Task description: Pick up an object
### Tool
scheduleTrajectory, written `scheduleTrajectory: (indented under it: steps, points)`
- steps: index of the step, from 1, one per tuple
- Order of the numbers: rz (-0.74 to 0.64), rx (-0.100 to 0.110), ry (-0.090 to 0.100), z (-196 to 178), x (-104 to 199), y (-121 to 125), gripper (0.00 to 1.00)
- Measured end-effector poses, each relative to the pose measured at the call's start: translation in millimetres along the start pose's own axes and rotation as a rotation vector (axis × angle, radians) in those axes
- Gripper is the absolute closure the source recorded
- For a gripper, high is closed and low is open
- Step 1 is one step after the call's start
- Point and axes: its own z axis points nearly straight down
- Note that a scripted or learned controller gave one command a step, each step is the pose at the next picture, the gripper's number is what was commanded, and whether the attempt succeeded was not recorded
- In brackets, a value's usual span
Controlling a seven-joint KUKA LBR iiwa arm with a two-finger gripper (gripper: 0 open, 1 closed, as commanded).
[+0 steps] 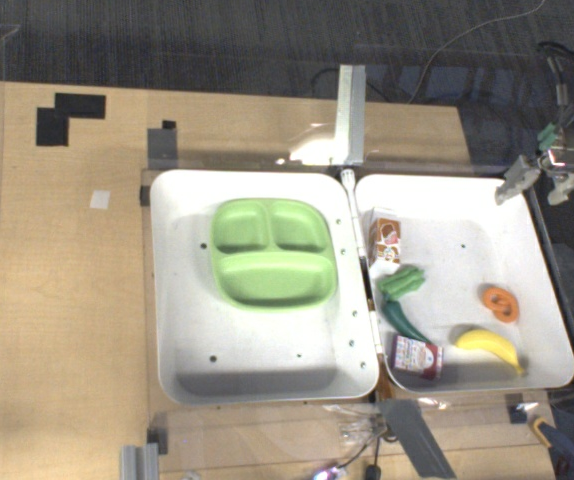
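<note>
The pincer (533,176) sits at the upper right of the frame, just over the far right corner of the right bin (467,230). It is small and partly blurred here, so I cannot tell if it is released or clenched, and nothing is seen in it. The things to pick all lie below and to the left of it in the frame. The nearest seems to be the orange piece (501,303), almost straight below. The banana (489,348) lies lower, its long axis slanting from upper left to lower right. The green pepper (401,298) is farther left.
</note>
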Motion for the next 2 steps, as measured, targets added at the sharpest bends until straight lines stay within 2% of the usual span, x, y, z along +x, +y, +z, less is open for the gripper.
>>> scheduleTrajectory:
  steps: [1, 2]
  points:
    - [0.0, 0.0, 0.0, 0.0, 0.0, 0.0, 0.0]
    - [0.109, 0.004, 0.001, 101.2, -10.4, -81.6, 0.0]
